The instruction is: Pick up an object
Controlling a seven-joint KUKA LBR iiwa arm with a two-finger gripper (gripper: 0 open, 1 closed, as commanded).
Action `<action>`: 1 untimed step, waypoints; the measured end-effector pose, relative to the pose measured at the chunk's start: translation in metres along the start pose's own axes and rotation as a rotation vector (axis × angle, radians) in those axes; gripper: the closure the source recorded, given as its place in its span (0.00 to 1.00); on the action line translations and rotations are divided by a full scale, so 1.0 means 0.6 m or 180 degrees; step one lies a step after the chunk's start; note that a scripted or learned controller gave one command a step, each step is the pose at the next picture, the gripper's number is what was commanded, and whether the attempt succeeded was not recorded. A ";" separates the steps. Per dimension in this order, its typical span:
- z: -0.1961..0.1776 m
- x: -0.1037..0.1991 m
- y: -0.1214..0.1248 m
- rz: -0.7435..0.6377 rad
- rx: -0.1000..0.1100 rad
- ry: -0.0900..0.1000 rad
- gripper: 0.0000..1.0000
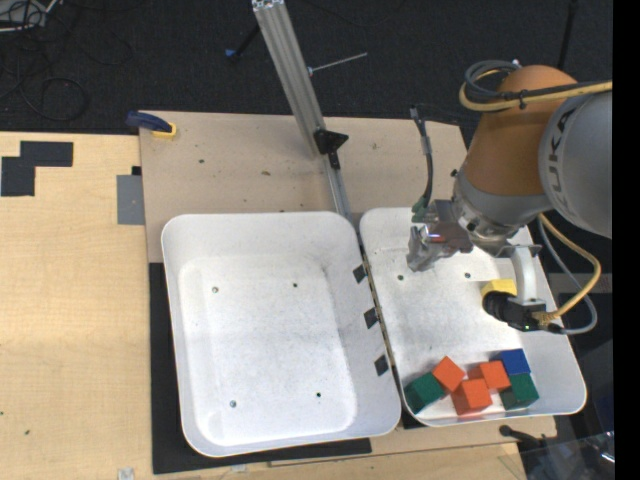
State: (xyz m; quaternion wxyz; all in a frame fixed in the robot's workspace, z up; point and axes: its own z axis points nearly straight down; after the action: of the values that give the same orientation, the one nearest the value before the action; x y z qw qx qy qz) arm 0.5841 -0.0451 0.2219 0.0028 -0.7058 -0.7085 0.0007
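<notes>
Several small blocks lie bunched at the near end of the right bin (440, 318): a green block (426, 390), an orange block (449, 373), another orange block (473, 396), a third orange block (494, 375), a blue block (514, 362) and a dark green block (520, 393). My gripper (424, 251) hangs over the far left part of that bin, well away from the blocks, with nothing visible between its fingers. The grey arm with its orange band (510, 143) comes in from the right.
The left bin (200, 258) lies beside the right one, with black clips along the shared edge. A slanted aluminium bar (295, 68) rises behind the bins. A yellow and black fitting with cable (510, 303) hangs off the arm over the right bin.
</notes>
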 end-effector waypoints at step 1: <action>0.014 0.092 -0.012 0.0000 0.0003 0.0000 1.00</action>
State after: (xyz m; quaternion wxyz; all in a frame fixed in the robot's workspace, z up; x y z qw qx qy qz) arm 0.5768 0.0104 0.2136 0.0032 -0.7057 -0.7085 0.0010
